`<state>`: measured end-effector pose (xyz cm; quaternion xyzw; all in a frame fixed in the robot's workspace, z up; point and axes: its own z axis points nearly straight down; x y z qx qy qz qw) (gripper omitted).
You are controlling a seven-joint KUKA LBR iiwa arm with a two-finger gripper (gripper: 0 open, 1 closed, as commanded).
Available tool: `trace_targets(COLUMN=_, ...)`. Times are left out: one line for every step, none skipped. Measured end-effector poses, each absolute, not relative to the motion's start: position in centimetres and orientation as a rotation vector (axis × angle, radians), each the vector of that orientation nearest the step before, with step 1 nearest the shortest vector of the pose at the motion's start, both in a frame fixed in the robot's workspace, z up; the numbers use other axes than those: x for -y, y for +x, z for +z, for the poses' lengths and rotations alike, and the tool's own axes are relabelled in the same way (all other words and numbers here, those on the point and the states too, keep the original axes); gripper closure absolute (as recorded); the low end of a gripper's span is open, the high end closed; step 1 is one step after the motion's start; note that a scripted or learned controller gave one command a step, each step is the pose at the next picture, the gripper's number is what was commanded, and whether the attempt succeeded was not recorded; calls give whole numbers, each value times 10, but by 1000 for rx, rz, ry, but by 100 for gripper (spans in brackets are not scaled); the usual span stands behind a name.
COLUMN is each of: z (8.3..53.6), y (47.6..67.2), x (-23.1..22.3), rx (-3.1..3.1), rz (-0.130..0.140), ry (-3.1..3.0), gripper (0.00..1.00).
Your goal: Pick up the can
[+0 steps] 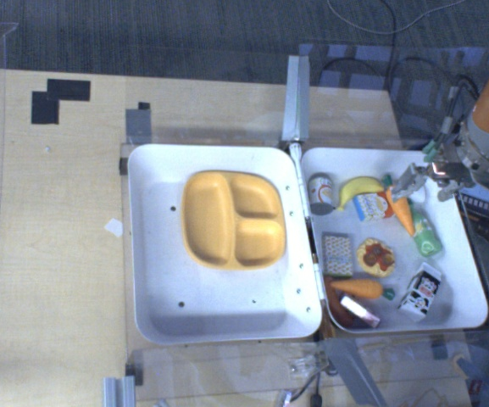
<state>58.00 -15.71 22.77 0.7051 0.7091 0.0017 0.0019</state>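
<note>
Right bin (473,299): we're pre-grasp, gripper (425,181) apart from can (320,192); can't tell finger state, blurry. Next: traverse left, descend over it.

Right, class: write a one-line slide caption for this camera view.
Claw hovers over the right bin, the can lying at its far-left corner beside the banana.

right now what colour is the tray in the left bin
Yellow; the tray shows plainly in the camera view.
</note>
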Motion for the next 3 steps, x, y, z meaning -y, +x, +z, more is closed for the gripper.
trace_targets(z=142, y=623, x=110, rx=-2115, rz=5, ry=2321, gripper=0)
trace_targets(z=95, y=672, x=94, rx=-1881, rz=6, ry=2505, gripper=0)
trace_targets(z=105, y=669, x=99, rx=-1881, rz=-16, ry=2513, gripper=100)
